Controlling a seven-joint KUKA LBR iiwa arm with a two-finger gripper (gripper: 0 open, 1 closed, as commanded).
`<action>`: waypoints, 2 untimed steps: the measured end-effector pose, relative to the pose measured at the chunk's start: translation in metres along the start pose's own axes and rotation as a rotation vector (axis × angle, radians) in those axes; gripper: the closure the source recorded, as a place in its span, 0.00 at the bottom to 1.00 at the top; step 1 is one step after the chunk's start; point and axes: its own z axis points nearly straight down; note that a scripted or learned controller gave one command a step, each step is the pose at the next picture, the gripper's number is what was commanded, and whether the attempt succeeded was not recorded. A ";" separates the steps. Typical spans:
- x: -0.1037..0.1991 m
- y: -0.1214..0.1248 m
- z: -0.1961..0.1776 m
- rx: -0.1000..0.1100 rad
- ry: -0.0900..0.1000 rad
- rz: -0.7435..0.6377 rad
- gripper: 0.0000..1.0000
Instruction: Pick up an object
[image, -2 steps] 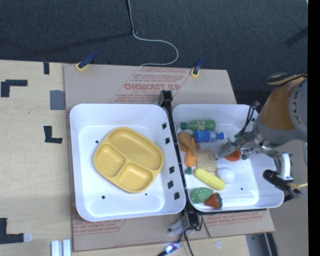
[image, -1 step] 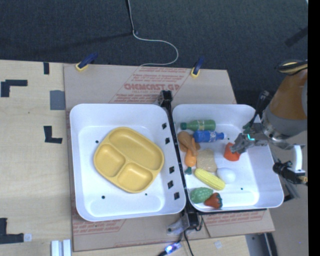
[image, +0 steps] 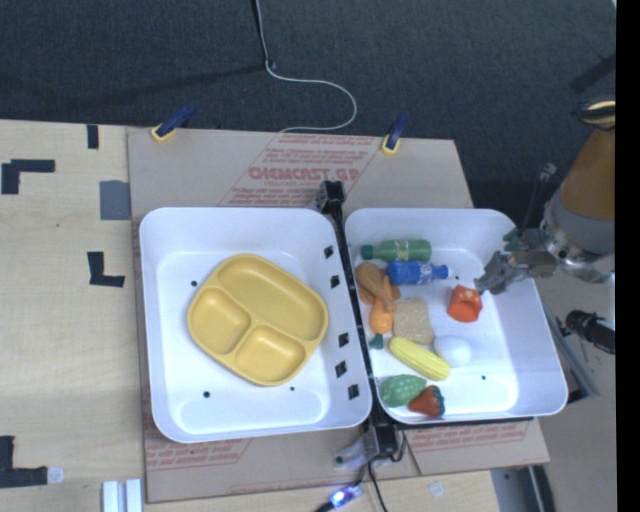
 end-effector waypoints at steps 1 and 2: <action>0.000 0.001 -0.020 0.002 0.001 0.000 1.00; 0.054 0.006 -0.009 0.005 0.003 -0.005 1.00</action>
